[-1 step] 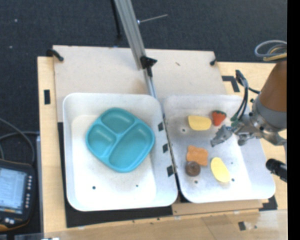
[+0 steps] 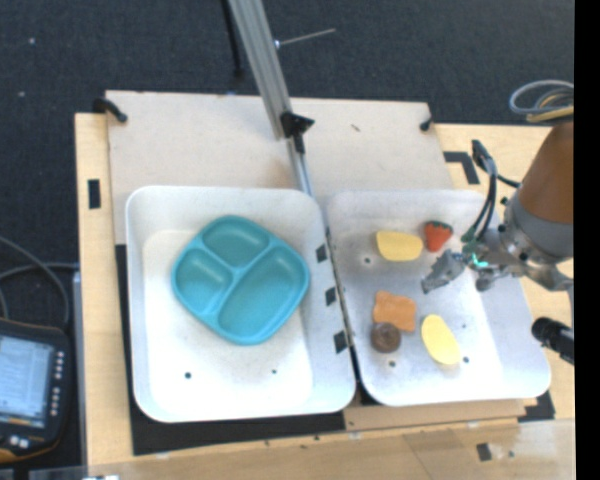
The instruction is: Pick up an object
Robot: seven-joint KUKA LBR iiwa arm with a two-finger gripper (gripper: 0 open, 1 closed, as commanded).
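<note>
While the hand (image 2: pixel 458 268) hovers over the right bin (image 2: pixel 510 363), nothing sits between its fingers, and I cannot tell if they are spread or closed.

Closest to it is the small red piece (image 2: pixel 437 235), just up and left, with the yellow piece (image 2: pixel 398 245) beside that, its long axis running left-right. Below and left of the hand lies the orange block (image 2: pixel 395 311), touching the brown round piece (image 2: pixel 385 338). Straight below sits a second yellow piece (image 2: pixel 440 339), its long axis tilted down to the right. Further out, the left bin (image 2: pixel 150 368) carries a teal divided plate (image 2: pixel 241 278), well apart across the worktop (image 2: pixel 210 128). My call: the red piece is the shortest reach.
</note>
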